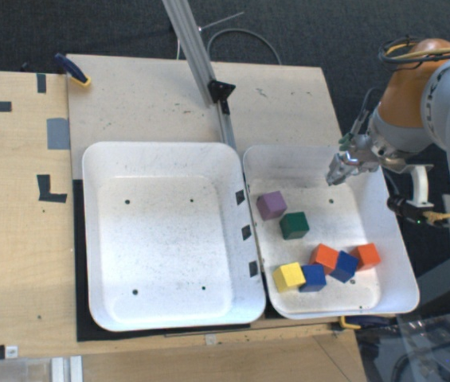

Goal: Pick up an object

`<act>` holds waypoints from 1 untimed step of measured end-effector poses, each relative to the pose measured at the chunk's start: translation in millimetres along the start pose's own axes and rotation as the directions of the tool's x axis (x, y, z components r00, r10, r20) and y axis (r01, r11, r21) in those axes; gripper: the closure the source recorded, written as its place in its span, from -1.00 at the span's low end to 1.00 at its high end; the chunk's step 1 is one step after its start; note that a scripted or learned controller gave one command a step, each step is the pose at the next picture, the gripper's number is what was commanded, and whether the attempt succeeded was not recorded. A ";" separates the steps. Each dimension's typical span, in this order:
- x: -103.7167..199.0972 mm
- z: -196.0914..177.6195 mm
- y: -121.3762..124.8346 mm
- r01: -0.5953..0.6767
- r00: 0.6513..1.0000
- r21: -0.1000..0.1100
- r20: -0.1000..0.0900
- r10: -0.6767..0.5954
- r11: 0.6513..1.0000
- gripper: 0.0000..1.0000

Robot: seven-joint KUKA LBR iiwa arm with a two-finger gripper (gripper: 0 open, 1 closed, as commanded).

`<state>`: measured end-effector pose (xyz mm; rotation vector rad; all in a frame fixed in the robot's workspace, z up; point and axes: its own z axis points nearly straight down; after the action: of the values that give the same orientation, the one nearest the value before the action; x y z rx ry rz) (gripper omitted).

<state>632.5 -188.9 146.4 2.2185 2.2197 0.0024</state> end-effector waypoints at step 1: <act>-6.9 -46.7 4.6 0.001 1.000 -0.001 0.001 -0.001 1.000 1.00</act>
<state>637.0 -195.7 193.1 2.2169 2.2203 0.0025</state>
